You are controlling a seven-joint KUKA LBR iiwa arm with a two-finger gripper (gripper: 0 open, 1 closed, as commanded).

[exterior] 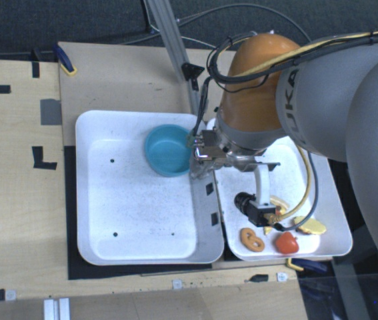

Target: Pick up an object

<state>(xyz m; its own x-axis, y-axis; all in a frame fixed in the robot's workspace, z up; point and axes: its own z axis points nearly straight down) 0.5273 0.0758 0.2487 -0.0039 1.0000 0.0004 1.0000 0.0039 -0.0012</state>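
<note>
Gripper (pixel 242 159) hangs over the right bin (pixel 341 235), tucked under the arm's orange wrist, so I can't tell how wide it's open or whether it has anything. Front of that bin: pretzel (pixel 251 239), red tomato (pixel 287 243) and a yellow piece (pixel 312 228). All look light. The tomato's round and likely slippery, so grab it across the middle. The blue cup (pixel 168 150) sits in the left bin (pixel 81 179); take it by the rim.
</note>
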